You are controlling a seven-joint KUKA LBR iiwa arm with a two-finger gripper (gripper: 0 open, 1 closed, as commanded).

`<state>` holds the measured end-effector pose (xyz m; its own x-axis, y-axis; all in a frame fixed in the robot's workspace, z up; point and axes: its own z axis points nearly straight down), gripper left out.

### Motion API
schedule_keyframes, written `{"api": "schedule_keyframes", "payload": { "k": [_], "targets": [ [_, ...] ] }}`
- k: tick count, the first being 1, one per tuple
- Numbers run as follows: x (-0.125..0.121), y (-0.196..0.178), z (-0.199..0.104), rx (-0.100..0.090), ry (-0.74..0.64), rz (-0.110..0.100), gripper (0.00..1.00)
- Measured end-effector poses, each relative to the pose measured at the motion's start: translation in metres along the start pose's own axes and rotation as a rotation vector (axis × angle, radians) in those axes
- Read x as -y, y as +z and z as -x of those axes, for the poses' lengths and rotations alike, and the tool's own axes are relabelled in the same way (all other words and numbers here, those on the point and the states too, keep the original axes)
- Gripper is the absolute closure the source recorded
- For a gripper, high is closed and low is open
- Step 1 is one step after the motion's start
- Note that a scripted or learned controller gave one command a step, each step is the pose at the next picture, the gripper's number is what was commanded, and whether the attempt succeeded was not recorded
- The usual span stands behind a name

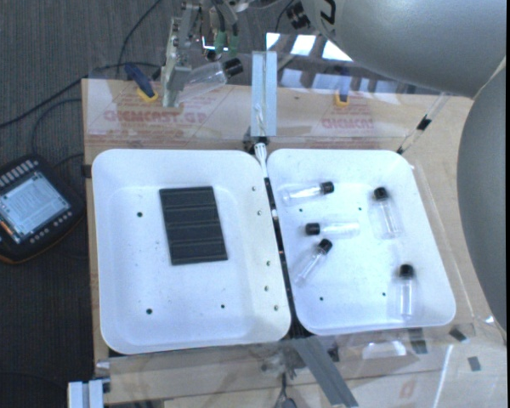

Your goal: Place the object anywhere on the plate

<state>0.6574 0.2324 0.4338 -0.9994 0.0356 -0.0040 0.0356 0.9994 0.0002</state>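
A dark ribbed rectangular plate [192,224] lies flat in the left white bin [119,313]. My gripper [178,82] hangs high over the bench's back edge, beyond the left bin's far rim. A clear vial [211,73] with a black cap sticks out sideways to the right from between its fingers, and the gripper is shut on it. Several more clear vials with black caps lie loose in the right bin [425,313], among them one vial [306,191] near the back left and another vial [405,287] at the front right.
A raised divider [276,228] runs between the two bins. An upright metal post [263,92] stands behind that seam, just right of the gripper. A handheld control pendant [25,206] lies on the floor to the left. The arm's grey body [408,24] fills the upper right.
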Motion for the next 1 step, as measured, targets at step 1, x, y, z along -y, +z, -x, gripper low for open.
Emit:
{"api": "schedule_keyframes", "payload": {
  "k": [1],
  "targets": [
    [-0.0013, -0.0007, -0.0074, -0.001, -0.431, 0.004, 1.00]
  ]
}}
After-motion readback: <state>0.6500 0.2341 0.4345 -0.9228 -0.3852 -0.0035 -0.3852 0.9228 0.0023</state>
